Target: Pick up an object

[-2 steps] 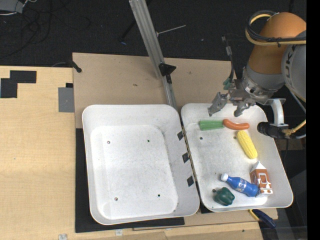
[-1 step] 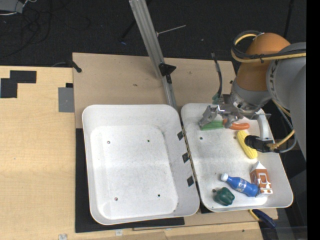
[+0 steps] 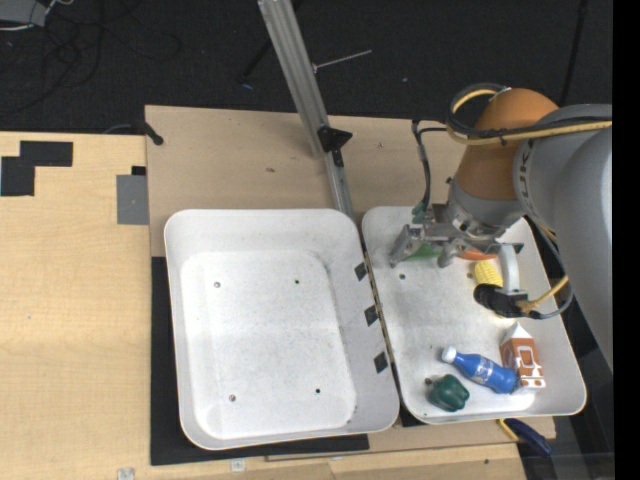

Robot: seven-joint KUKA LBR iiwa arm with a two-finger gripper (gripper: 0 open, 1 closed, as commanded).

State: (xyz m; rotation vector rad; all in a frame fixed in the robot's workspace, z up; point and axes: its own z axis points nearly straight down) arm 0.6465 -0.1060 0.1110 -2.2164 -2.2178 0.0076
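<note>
Closest to me, along the bottom of the frame, is the near rim of the left bin (image 3: 270, 436), with nothing on its white floor. Moving right, the right bin (image 3: 425, 308) has all the items, most of them at its lower right.

The first is a green pepper (image 3: 448, 394), small and lumpy. Just beside it, up and to the right, lies the blue bottle (image 3: 484, 371), which I'd go for. It is on its side and slanted, with its white cap toward the upper left and its base toward the lower right. I can't make out whether it touches the pepper. An orange box (image 3: 526, 360) sits close against its base end.

I judge the bottle to be light, stiff plastic with a smooth, round body, so it would likely roll or slip out of an off-centre pinch. I'd take hold across the middle of the body, square to its length. That keeps clear of the narrow cap and of the box crowding the base.

The gripper (image 3: 428, 246) hangs at the upper end of the right bin, well apart from the bottle. From this angle I can't tell whether it is apart or together, and I see nothing held in it. Just to its right lies a yellow corn cob (image 3: 485, 269), partly hidden.
</note>
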